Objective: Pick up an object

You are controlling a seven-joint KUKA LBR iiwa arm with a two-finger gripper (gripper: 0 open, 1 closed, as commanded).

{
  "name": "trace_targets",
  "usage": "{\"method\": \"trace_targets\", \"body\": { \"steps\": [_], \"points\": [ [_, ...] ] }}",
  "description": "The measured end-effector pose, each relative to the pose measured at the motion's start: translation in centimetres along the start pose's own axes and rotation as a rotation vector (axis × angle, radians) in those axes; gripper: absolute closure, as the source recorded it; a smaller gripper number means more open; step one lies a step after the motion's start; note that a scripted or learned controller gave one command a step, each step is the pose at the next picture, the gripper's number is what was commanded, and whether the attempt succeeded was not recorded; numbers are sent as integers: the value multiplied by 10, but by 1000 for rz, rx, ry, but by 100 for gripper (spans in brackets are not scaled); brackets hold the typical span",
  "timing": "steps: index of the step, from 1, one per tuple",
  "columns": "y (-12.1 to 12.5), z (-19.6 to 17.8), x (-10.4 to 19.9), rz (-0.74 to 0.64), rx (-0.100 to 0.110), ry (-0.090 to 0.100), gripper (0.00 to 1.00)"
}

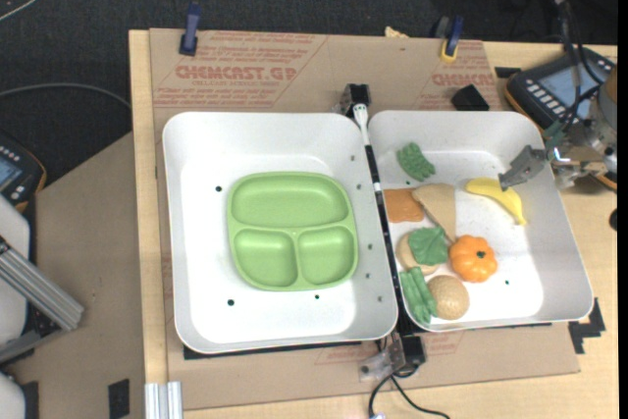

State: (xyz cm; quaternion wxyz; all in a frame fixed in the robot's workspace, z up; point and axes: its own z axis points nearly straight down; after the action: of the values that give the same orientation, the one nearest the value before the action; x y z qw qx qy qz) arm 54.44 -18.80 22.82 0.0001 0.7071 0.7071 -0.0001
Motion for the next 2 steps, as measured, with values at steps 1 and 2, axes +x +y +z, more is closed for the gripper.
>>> {"method": "trace_targets", "body": {
  "steps": [1, 2],
  "points": [
    [-60, 51, 67, -3, 10, 6, 0],
    [-55, 38, 63, 0, -3, -1, 100]
  ]
}}
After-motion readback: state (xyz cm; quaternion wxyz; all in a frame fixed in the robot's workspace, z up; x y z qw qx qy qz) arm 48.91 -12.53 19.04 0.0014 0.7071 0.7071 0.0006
